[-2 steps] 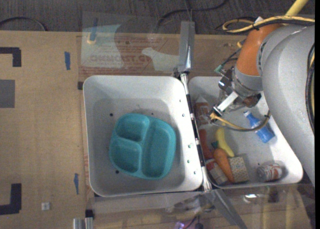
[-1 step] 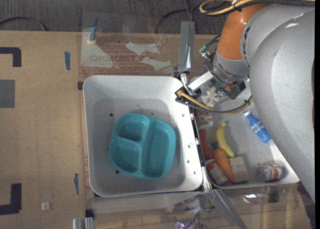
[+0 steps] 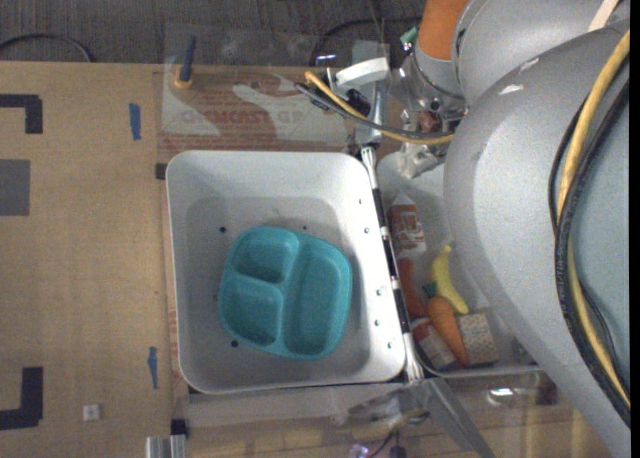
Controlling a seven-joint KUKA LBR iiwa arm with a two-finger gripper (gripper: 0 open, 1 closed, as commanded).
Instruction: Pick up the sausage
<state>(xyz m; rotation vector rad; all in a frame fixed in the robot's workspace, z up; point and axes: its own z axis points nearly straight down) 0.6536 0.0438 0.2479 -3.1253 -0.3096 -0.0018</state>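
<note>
the grey arm (image 3: 530, 196) bends over the right bin (image 3: 480, 371); whether the jaws are wide or narrow, i cannot tell.

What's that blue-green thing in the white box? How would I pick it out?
Find the two white bins; take the left bin, away from the grey arm. On its floor lies a teal plate with three compartments. The food pieces are in the other bin.

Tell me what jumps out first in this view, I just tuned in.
The grey arm bulks over the right side, covering much of the right bin. A teal divided plate lies alone in the left bin. Beside the arm, in the right bin, toy food crowds together: a banana, a carrot and a reddish piece, maybe the sausage.
</note>
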